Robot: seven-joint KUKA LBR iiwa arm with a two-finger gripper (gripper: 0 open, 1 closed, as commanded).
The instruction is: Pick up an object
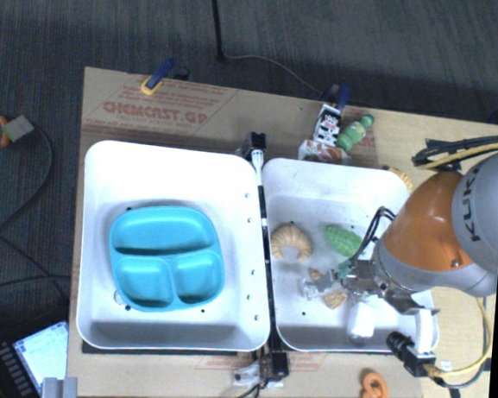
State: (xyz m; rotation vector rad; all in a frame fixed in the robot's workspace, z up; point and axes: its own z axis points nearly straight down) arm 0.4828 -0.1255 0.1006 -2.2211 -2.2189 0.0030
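The hand [338,288] hangs low in the right bin [320,178], over small tan pieces [334,298]; whether it is clenched, I cannot tell. A croissant [290,239] and a green leaf [342,240] lie nearby. The left bin [102,190] holds a blue tray [166,258].

Robotics lab: bench [196,111] w/ clamped cardboard, loose cables [13,216], grey office carpet [74,14].

The gripper [335,284] is largely covered by the arm's orange band [429,220], so the state of its fingers cannot be told. Small pale objects [321,287] beside it in the right bin [320,178] are too blurred to be identified. The arm is cut off at the right edge.
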